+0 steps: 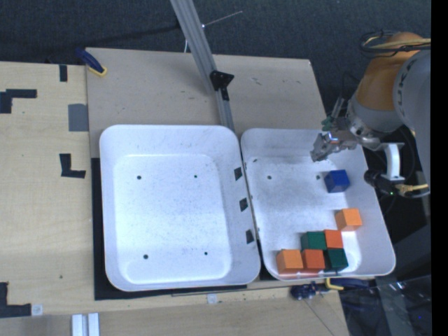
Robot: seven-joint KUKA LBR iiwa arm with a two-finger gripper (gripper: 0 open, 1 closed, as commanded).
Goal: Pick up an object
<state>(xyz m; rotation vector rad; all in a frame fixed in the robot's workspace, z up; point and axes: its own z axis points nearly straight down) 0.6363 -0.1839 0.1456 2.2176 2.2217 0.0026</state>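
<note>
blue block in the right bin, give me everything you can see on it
The blue block is a small cube with a solid, matte blue finish, possibly painted wood. It rests flat on the floor of the right bin, in its upper right part, turned a little askew to the bin walls. It stands alone: nothing touches it, and the orange and green blocks lie further down the bin. The gripper hangs just up and left of it, apart from it.

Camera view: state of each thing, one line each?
tool: above the right bin, nothing seen in it
blue block: loose on right bin floor, just below the tool
orange block: alone, near the bin's right wall
orange and green blocks: clustered at the near edge
right bin: holds every block
</note>
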